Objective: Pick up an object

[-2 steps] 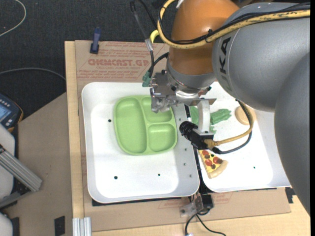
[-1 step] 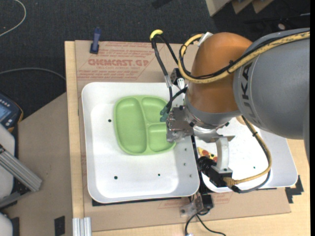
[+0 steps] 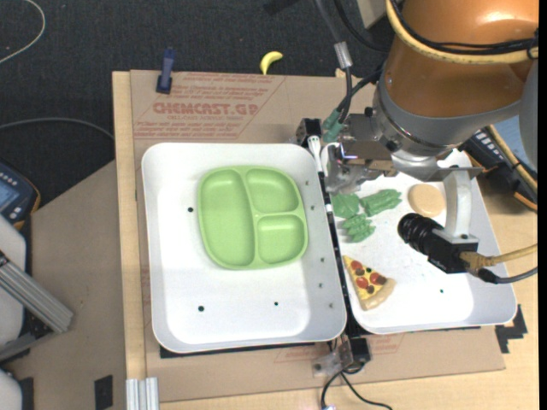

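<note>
Green leafy toys [image 3: 367,203] are seen by the left wall of the right bin [image 3: 432,301], just beside the gripper [image 3: 344,178] — whose open or closed state cannot be told — with a pizza slice [image 3: 369,283] and a tan disc [image 3: 426,199] laid nearby.

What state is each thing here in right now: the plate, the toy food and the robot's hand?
Green divided plate: lying flat, right way up, in the left bin.
Green toy pieces: lying loose in the right bin.
Pizza slice: flat, topping up, near the right bin's front.
Tan round piece: flat, beside the arm.
Gripper: low, just above the green toy pieces.
</note>
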Robot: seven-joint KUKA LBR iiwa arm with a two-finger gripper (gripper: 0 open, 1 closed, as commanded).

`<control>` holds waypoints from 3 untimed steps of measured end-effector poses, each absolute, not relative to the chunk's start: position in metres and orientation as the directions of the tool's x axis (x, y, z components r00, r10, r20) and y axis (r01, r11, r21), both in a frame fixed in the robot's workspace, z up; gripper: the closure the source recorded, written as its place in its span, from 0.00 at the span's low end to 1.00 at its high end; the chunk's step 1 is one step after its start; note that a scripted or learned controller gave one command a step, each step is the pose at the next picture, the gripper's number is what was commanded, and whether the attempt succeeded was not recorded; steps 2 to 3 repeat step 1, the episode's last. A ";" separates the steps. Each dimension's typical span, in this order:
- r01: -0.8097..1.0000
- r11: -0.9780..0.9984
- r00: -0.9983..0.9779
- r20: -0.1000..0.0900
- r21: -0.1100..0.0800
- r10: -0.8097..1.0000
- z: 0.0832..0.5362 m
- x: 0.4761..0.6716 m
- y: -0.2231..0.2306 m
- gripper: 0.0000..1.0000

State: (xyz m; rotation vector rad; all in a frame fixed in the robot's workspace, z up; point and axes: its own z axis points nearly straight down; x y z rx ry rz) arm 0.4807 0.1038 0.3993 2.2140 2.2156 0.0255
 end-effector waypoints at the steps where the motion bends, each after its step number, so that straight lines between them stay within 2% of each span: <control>1: 1.000 0.005 -0.005 0.000 -0.006 1.000 0.348 0.490 0.158 1.00; 3: 1.000 0.005 -0.005 0.000 -0.006 1.000 0.348 0.490 0.158 1.00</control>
